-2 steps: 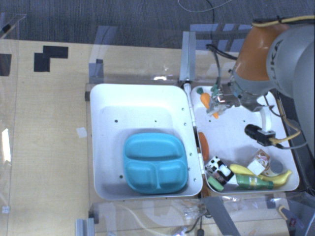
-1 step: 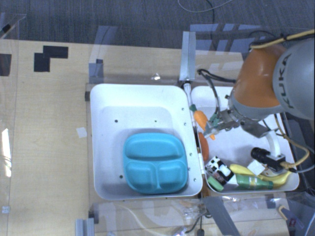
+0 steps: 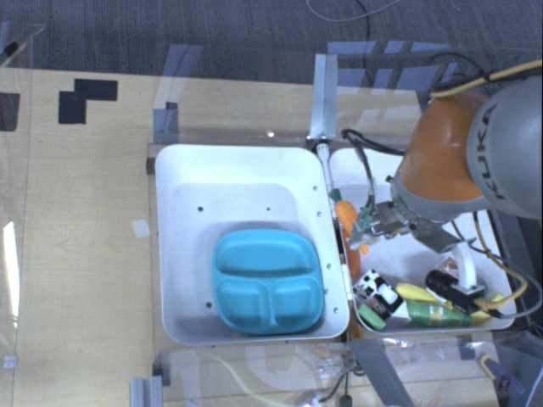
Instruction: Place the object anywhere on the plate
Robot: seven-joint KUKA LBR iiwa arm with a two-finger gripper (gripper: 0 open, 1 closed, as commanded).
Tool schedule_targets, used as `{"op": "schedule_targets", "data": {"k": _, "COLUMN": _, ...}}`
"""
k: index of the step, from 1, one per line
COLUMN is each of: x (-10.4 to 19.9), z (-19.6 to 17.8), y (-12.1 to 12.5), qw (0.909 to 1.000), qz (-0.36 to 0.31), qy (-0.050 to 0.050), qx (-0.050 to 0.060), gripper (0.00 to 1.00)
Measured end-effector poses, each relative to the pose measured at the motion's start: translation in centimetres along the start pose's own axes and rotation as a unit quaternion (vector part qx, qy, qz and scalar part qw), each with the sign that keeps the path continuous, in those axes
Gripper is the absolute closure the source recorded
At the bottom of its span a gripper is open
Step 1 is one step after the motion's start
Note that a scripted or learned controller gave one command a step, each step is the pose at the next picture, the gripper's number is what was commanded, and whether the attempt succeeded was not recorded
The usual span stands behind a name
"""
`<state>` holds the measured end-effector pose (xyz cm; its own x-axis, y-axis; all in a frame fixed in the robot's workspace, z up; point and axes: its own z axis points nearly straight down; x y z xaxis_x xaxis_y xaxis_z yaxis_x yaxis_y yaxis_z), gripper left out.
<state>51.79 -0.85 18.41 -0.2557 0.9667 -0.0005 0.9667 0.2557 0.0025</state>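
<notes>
We're looking down on two white bins, and the arm (image 3: 475,155) is reaching into the right bin (image 3: 344,164), its gripper (image 3: 373,220) low near that bin's left wall. Whether anything sits in the gripper we cannot tell from here; the wrist hides that end of it. Just beside it, against the dividing wall, lies an orange carrot-like object (image 3: 346,219), which we take to be the likeliest target, though that's our guess. It looks like a light plastic toy, stiff and smooth, so probably a bit slippery; we'd want the grasp across its narrow width near the middle, not along its length, and the wall so close leaves little room on that side. Further down the bin we see a black-and-white toy (image 3: 373,292), a yellow banana (image 3: 424,295) and a green bottle (image 3: 437,314) crowded together. Over in the left bin (image 3: 187,227) the blue plate (image 3: 268,280), split into compartments, sits bare, well apart from the carrot, so the carry crosses the divider.
</notes>
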Motion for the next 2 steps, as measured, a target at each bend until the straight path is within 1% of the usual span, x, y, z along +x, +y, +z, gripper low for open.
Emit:
{"op": "schedule_targets", "data": {"k": 1, "x": 8.9, "z": -0.15, "y": 0.1, "qw": 0.9995, "qz": -0.032, "qy": 0.0, "qx": 0.0, "gripper": 1.0}}
{"op": "schedule_targets", "data": {"k": 2, "x": 8.87, "z": -0.15, "y": 0.1, "qw": 0.9995, "qz": -0.032, "qy": 0.0, "qx": 0.0, "gripper": 0.0}}
